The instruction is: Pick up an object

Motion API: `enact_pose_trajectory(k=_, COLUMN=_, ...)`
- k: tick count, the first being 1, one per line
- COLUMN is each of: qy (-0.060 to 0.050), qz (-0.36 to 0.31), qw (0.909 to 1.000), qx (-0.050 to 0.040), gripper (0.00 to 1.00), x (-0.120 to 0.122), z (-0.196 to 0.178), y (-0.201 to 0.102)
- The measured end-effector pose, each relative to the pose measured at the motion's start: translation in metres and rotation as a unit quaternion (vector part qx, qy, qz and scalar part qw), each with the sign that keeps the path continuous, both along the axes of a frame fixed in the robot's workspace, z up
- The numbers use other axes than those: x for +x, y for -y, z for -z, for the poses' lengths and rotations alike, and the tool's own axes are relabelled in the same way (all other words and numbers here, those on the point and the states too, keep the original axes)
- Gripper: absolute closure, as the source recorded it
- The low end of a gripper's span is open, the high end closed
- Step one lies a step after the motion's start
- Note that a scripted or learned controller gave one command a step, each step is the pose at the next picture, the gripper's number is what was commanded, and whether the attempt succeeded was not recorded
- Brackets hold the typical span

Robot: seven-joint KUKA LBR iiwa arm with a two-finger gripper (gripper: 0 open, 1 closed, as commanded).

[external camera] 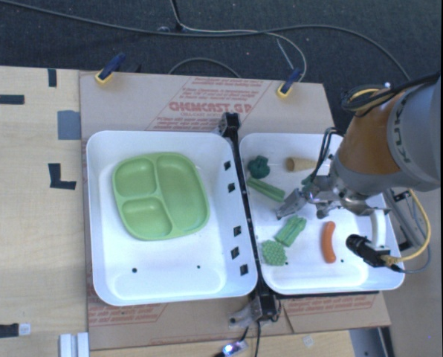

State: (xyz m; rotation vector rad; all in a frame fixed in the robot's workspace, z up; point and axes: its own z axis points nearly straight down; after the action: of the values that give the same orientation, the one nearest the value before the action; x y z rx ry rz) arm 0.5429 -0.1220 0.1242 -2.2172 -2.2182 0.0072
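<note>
Nearest the camera, a round green bumpy toy (274, 253) lies at the front left corner of the right bin (311, 280), just beside the divider between the two white bins. Behind it a ridged green piece (290, 230) lies at a slant, and farther back a long pale-green stick (266, 190) reaches toward a dark green lump (259, 167) near the divider. An orange sausage-shaped toy (328, 242) rests to the right of the ridged piece, apart from it, and a small tan cone-like item (300, 163) lies at the back of that bin. The gripper (294, 204) hangs low over the right bin — its grey fingers (288, 208) point left, between the pale-green stick and the ridged green piece, and seem slightly parted, though the view is too coarse to be sure; nothing shows between them. The grey arm with its orange band (366, 143) comes in from the right. The left bin (102, 222) holds a light green divided plate (160, 195) with three compartments, lying flat.
</note>
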Motion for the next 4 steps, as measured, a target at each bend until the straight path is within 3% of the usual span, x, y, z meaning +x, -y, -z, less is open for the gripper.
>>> enact_pose_trajectory(k=1, qy=0.003, qz=0.0, qw=1.0, qx=-0.0009, gripper=0.0, x=0.0, z=0.041, y=0.0)
enact_pose_trajectory(k=2, qy=0.004, qz=0.0, qw=1.0, qx=-0.0014, gripper=1.0, x=0.0, z=0.029, y=0.0)
enact_pose_trajectory(k=4, qy=0.005, qz=-0.001, qw=1.0, qx=-0.0005, gripper=1.0, x=-0.006, z=-0.07, y=-0.003)
